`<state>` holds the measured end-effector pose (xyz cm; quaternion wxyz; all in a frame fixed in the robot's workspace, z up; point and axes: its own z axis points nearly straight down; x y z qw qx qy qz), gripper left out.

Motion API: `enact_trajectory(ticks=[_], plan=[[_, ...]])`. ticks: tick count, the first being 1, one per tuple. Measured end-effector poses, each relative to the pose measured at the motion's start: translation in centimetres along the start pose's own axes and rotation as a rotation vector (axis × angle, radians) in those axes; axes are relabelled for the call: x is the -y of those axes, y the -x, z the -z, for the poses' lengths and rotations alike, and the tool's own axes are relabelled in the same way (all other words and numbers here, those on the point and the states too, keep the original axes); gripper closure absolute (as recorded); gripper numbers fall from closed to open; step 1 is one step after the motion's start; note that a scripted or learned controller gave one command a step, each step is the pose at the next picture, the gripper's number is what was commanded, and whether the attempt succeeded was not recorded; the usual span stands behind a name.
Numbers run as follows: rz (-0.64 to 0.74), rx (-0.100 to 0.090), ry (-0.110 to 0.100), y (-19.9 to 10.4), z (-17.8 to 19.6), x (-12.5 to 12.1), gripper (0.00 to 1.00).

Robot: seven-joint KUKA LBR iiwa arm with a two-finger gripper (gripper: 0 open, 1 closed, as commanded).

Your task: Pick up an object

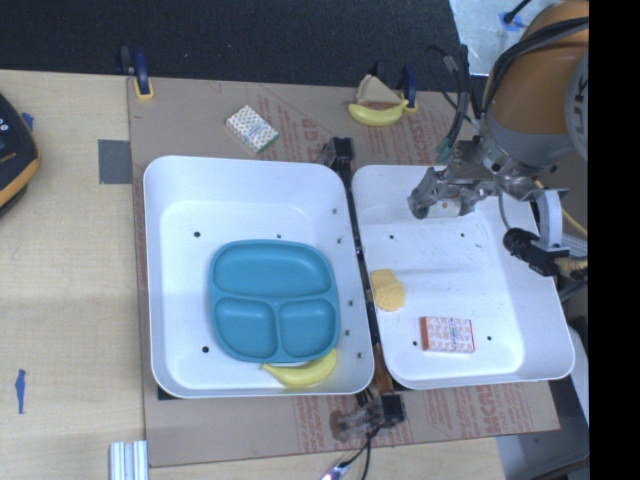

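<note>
2 candidates lie below your end effector (440, 204), which hovers over the right bin's (540, 363) far end; whether it is apart or together you cannot tell. The yellow sponge (387, 291) hugs the wall, so fingers may strike the rim; the flat card box (446, 334) may slip.

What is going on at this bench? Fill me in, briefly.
A grey and orange robot arm reaches in over the right bin, its pincer near the bin's far edge with nothing seen in its grip. A yellow round piece and a small red and white box lie in that bin. The left bin holds a blue divided tray and a banana. Nothing is picked up yet.
</note>
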<state>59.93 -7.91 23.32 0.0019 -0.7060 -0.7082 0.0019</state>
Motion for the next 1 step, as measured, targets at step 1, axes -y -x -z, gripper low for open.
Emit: enact_trajectory(ticks=[1], plan=[[0.002, 0.000, 0.004, 0.55, 3.14, -5.25, 1.00]])
